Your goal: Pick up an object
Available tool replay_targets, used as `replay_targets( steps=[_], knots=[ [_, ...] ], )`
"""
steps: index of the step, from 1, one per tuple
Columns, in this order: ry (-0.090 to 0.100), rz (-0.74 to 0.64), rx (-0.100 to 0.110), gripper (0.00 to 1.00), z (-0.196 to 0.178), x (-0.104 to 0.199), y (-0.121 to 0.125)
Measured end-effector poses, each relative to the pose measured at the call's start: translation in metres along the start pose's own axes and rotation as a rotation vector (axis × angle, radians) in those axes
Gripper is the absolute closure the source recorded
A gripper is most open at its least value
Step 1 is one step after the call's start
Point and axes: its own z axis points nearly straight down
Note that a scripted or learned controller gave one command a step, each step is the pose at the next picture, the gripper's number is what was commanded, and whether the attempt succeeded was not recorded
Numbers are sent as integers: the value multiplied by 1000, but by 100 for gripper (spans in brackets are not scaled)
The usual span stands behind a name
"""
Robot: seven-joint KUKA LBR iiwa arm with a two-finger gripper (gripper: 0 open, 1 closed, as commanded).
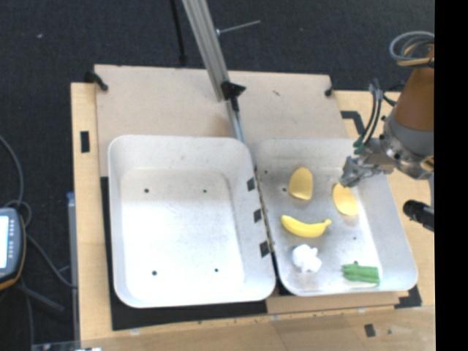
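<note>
Right now the hand (352,175) is hovering over the upper part of the right bin (391,229), w/ the arm (413,115) reaching in from the right; I can't tell whether it's open or closed, too small and dark to read. No obj is showing in it, so the pick isn't done yet. Just below the hand, almost touching its tip, a yellow-orange piece (346,200) is lying on the bin floor, prob the nearest target. To the hand's left, near but apart, a second yellow-orange piece (300,183) is sitting. Further below and left, a banana (306,227) is lying across the bin, then a white lump (306,258) beneath that, and a green item (361,273) well below the hand by the bin's near edge. The left bin (183,218) is lying well off to the hand's left on the desk (219,93). To do this step well, IMO: centre over the piece directly below, straddle its narrow width, descend vertically till close to the floor, then close. Its rounded shape looks likely to slip out sideways, and the bin wall is near, so keep clearance on the right.
</note>
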Motion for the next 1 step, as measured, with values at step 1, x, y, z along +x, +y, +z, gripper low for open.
replay_targets(
  steps=[1],
  knots=[
    [2,-2,7,100,6,53,3]
  ],
)
